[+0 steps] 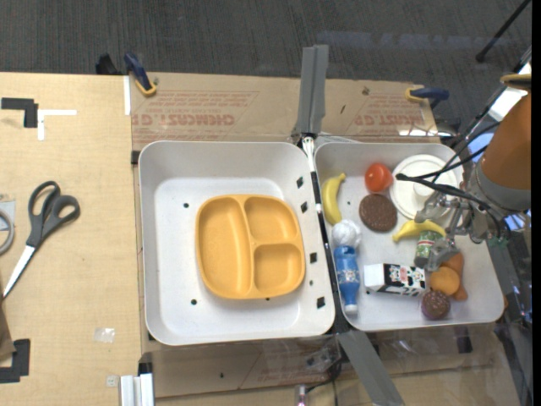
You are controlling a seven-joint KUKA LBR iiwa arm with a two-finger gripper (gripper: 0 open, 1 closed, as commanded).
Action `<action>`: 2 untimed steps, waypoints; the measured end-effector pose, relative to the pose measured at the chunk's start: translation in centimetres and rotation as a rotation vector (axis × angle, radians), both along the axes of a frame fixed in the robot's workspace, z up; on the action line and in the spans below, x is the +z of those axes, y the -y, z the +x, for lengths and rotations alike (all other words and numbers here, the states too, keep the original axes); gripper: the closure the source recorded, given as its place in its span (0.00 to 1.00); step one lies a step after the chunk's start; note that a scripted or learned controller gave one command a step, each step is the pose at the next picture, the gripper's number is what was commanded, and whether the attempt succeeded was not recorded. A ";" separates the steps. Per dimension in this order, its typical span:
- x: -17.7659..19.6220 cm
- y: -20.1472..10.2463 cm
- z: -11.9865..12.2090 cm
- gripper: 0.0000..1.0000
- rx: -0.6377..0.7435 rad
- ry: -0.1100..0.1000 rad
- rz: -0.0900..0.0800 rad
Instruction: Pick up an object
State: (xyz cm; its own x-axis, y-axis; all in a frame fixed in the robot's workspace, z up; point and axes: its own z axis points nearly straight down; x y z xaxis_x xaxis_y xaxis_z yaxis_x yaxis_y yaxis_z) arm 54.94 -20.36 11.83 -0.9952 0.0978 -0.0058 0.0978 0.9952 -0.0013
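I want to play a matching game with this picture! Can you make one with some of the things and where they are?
Things:
1. orange divided plate
2. scissors
3. tomato
4. water bottle

Places:
A. right bin, beside the round white dish
B. on the wooden bench, left of both bins
C. in the middle of the left bin
D. right bin, lying along its left wall

Pairs: 1-C, 2-B, 3-A, 4-D
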 end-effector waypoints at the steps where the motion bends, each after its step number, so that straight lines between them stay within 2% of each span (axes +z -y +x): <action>1: -2.0 -5.4 9.5 0.00 -0.098 0.008 0.001; 2: -2.0 -0.3 2.3 0.00 -0.005 0.007 0.000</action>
State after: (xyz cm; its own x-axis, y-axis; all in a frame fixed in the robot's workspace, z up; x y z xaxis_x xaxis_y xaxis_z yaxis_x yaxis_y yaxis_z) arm 57.25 -20.07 9.80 -0.9946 0.1029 -0.0124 0.1029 0.9947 -0.0006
